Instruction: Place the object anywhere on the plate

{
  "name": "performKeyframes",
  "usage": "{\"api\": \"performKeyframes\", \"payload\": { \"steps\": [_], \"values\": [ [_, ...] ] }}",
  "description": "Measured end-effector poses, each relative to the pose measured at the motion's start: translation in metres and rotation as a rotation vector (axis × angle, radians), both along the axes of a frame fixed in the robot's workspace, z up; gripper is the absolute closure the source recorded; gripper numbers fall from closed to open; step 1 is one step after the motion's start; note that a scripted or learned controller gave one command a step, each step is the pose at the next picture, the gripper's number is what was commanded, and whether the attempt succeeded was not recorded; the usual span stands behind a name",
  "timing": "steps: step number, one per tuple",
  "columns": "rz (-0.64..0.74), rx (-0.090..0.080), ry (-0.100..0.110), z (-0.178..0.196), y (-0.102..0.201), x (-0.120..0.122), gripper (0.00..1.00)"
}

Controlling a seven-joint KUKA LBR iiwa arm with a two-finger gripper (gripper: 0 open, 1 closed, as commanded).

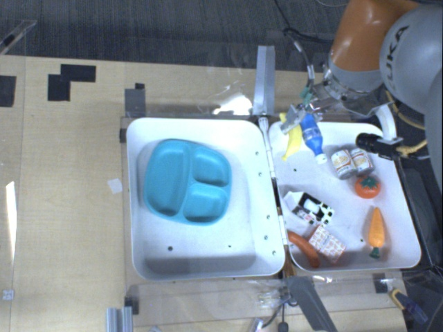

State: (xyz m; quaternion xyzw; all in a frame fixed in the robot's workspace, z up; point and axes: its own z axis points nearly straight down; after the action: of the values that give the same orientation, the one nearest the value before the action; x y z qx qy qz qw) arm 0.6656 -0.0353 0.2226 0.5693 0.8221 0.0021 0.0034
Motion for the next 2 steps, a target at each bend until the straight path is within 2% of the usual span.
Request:
{"api": "performKeyframes", "payload": {
  "steps": [1, 2],
  "values": [
    [0.359, -0.001, 0.001, -0.036, 0.062, 0.004, 1.0],
    [0.436, -0.001, 0.002, -0.037, 0.136, -0.019, 1.0]
  ]
}}
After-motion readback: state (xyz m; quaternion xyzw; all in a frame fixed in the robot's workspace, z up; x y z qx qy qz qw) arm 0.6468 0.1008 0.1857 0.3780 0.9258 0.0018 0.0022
